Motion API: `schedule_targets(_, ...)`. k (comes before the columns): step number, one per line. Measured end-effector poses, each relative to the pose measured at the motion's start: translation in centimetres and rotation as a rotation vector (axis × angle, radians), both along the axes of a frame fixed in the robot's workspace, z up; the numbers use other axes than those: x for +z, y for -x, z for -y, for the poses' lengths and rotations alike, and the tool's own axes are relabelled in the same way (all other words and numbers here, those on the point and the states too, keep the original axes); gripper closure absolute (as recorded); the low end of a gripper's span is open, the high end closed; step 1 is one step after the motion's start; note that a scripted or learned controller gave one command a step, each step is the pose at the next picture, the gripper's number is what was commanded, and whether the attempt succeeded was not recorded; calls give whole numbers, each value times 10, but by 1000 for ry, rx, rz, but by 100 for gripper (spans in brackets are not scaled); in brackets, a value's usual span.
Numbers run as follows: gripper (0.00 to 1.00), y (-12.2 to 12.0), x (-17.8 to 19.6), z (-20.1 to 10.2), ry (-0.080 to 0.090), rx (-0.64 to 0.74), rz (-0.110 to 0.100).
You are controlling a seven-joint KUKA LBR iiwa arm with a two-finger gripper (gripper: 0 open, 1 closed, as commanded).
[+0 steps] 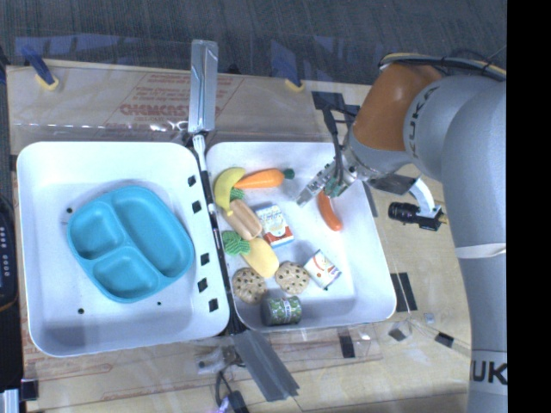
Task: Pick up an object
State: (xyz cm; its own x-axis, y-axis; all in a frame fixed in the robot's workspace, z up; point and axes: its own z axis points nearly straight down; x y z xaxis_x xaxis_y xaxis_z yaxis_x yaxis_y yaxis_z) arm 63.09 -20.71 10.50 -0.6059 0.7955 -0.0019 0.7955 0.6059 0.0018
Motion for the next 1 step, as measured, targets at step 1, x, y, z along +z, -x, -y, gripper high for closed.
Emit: schedule_targets(1,0,0,-1,0,0,0,-1)
